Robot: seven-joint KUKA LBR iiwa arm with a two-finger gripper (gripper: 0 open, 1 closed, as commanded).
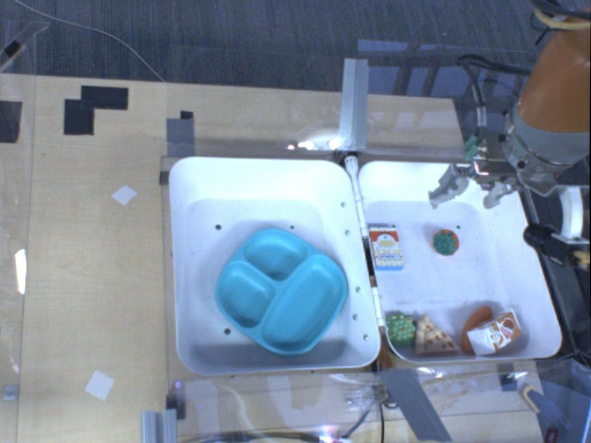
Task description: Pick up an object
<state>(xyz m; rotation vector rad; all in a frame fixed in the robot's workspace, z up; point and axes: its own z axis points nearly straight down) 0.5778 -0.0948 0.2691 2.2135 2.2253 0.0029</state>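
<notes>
Fingers spread open, empty, above the right bin

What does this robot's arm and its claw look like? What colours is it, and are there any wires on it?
The arm is a thick rounded tube with a broad orange band above a grey wrist. Dark cables loop beside it. A small green spot shows on the wrist. The claw is small and metallic grey, with two thin, pale fingers.

Your arm reaches in from the right, orange band above the wrist; the gripper hangs with its two fingers spread apart
</notes>
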